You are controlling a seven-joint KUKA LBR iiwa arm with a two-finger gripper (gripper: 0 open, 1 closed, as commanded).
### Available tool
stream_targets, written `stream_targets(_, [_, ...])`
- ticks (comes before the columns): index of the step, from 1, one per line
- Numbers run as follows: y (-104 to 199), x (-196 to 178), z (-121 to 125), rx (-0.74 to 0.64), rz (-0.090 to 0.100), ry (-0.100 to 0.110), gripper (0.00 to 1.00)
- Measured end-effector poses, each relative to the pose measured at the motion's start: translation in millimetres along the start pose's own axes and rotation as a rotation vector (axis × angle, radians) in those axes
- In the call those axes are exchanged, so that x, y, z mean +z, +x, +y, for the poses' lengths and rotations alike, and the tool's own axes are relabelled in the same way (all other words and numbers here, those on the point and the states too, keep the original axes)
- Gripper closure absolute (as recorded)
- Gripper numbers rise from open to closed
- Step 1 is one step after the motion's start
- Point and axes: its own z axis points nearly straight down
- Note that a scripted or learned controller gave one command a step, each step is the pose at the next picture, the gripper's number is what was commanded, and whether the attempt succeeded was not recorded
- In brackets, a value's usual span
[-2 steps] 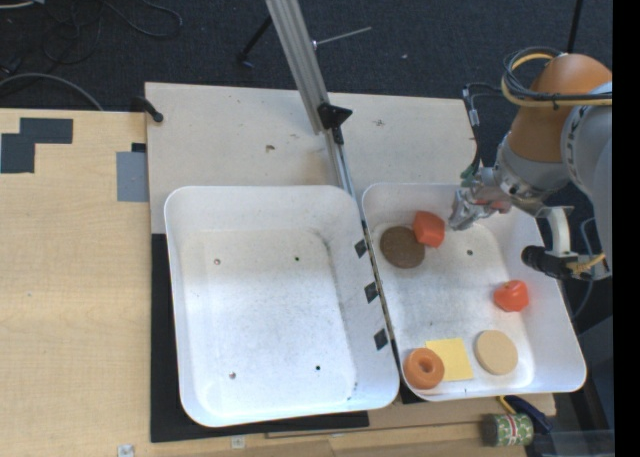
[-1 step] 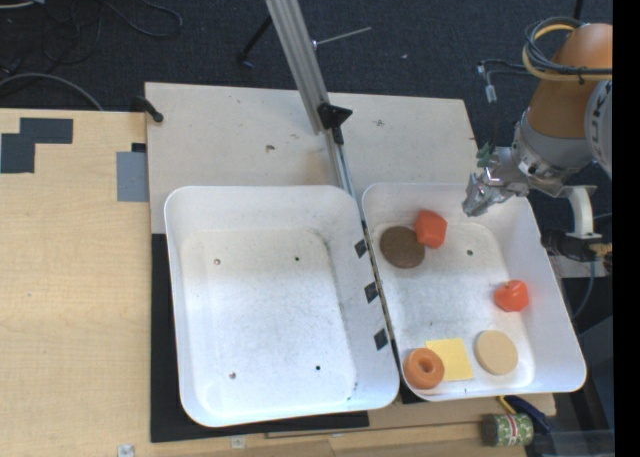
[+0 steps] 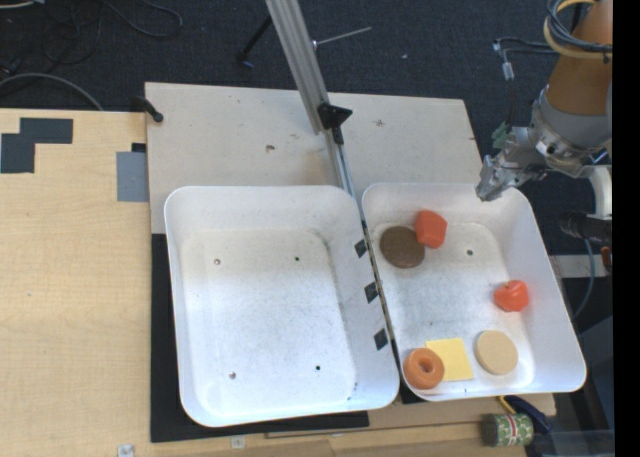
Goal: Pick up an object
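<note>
Near edge of right bin point(image 3: 560, 370): orange ring point(image 3: 425, 368) touching yellow square point(image 3: 449, 358), tan disc point(image 3: 496, 352) just beside. A grab there risks catching two. Mid: red piece point(image 3: 511, 295). Farther: brown disc point(image 3: 402, 246) touches orange block point(image 3: 431, 228); flat, may slip. Gripper point(image 3: 494, 180) hovers over far rim; jaws' state can't be told. Rim strike likely on descent.

Grey arm point(image 3: 565, 125) with orange band, black and yellow cables, metallic hand point(image 3: 493, 183)
</note>
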Motion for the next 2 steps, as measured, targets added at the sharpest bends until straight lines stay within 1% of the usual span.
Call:
stream_targets(1, [55.3, 10.1, -4.4, 0.0, 0.004, 0.008, 1.0])
stream_targets(2, [108.3, -1.6, -6.8, -0.001, 0.004, 0.008, 1.0])
